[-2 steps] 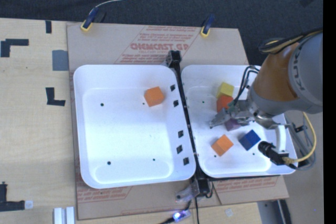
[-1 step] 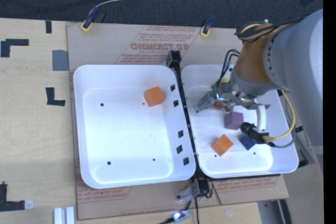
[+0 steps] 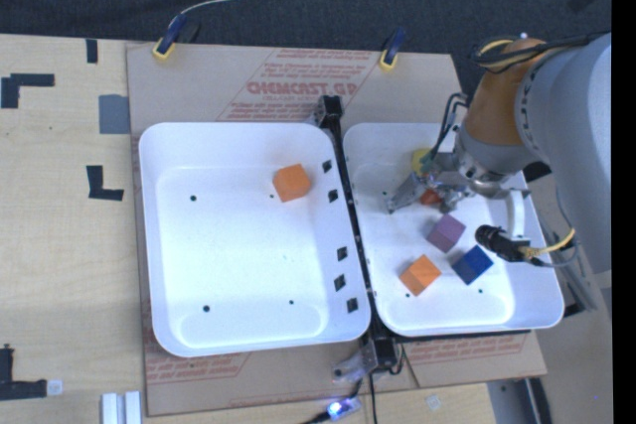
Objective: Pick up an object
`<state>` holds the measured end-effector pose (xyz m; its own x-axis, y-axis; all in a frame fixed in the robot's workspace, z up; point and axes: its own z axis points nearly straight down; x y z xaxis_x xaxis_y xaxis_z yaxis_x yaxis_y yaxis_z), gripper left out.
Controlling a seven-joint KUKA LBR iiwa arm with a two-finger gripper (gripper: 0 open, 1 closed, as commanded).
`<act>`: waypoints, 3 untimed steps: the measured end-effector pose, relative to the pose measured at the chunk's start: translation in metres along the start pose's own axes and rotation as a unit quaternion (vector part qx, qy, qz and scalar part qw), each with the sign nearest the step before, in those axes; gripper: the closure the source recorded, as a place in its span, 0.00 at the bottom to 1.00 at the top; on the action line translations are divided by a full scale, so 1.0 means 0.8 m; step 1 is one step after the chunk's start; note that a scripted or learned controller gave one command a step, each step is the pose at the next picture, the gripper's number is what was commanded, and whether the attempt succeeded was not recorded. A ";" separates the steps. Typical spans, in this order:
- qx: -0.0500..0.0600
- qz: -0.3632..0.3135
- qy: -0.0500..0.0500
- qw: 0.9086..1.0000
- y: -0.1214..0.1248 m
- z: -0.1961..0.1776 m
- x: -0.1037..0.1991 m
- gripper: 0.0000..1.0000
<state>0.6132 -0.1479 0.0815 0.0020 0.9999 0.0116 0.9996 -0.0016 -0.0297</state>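
The right bin [image 3: 497, 313] holds a purple cube [image 3: 446, 232], an orange cube [image 3: 420, 274] and a blue cube [image 3: 472, 264] in its front half. A small red object [image 3: 430, 197] and a yellow-green object [image 3: 422, 157] lie further back. My gripper [image 3: 418, 203] is low in the right bin, just behind the purple cube. Its fingers [image 3: 396, 204] are spread, so it is open, and the small red object lies between them without being clamped. Another orange cube [image 3: 291, 182] sits alone in the left bin [image 3: 169, 213].
A black divider clip strip [image 3: 343, 213] runs between the two bins. The arm's grey body and orange band [image 3: 502, 104] overhang the right bin's back right corner. Cables [image 3: 517, 248] hang over its right rim. Both bins rest on a cardboard sheet [image 3: 298, 84].
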 end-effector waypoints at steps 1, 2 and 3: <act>0.052 0.008 0.004 0.999 0.039 0.008 -0.006 0.00; 0.055 0.010 0.003 0.998 0.035 -0.002 -0.010 1.00; -0.015 0.000 -0.006 1.000 -0.035 -0.003 -0.045 1.00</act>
<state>0.5855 -0.1836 0.0845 0.0025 1.0000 0.0000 1.0000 -0.0025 0.0001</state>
